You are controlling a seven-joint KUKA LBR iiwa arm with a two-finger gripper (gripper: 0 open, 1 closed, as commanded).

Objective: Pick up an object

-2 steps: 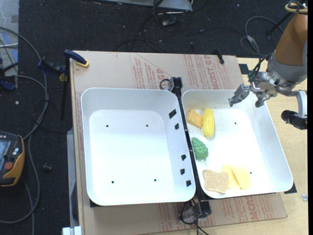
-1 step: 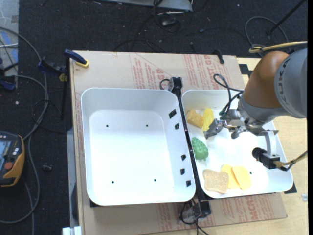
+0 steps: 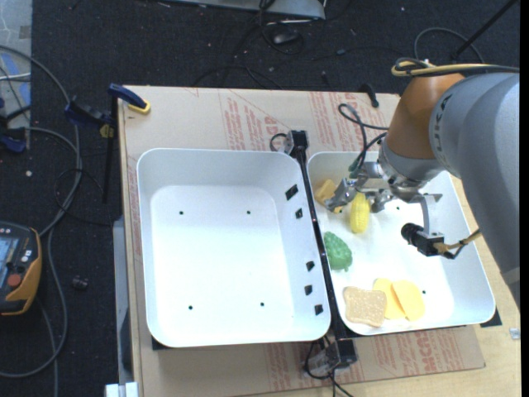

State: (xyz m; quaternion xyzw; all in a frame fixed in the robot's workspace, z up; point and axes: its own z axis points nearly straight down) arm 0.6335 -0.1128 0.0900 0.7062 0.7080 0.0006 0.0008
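Yellow corn-shaped toy (image 3: 359,215): it lies in the right bin (image 3: 463,246), in that bin's upper-left part, directly under my gripper (image 3: 362,195).
Gripper: low over the toy's upper end, close enough that it may be touching; whether my fingers stand apart or together I cannot tell, since the wrist hides them.
Hold: I cannot claim one; nothing shows the toy between my fingers.
Long axis: it runs roughly up and down in the camera view, one end under me, the other pointing toward the near side of the bin.
Doing it well: in my judgement I should close across the short width, square to that axis and at the toy's middle, not at its tip, so it does not squirt out.
Neighbours: a small yellow wedge (image 3: 326,191) lies just beside the toy on its left, near the bin wall; I should keep off it.
Also in the bin: a green leafy toy (image 3: 337,251) lies near below, with a bread slice (image 3: 364,305) and yellow slices (image 3: 400,298) well apart by the near edge.
Left bin (image 3: 149,222): across the divider, on the same surface (image 3: 240,114).
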